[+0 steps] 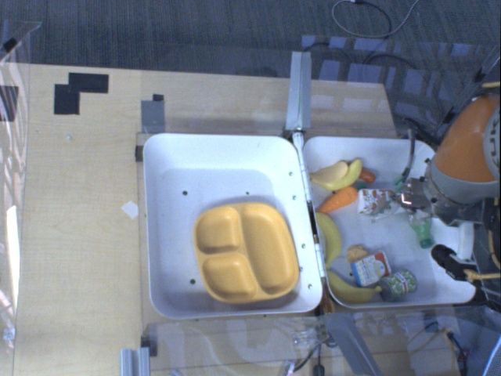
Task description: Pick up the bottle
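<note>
Pale wood covers the bench, with dark carpet beyond its far edge and a loop of cable lying on that carpet. Black tape marks sit near the bench's far left corner, and the wide strip of wood to the left of the bins is open.

Next comes the left bin, a shallow white tray. A yellow divided plate lies in its near half, toward its right wall, leaving the far half and the left side bare.

A metal rail runs from the far edge to the seam between the two bins.

In the right bin things crowd the left wall and the near edge: an apple slice, a carrot, a banana, a second banana, a small carton and a round greenish can. A white packet lies mid-bin.

The bottle, small, pale green and translucent, stands close to the right wall of that bin, with little room around it. Just above it hangs the gripper; whether its fingers are open or closed I cannot tell, and the bottle is not seen between them. The orange-banded arm fills the right side.
</note>
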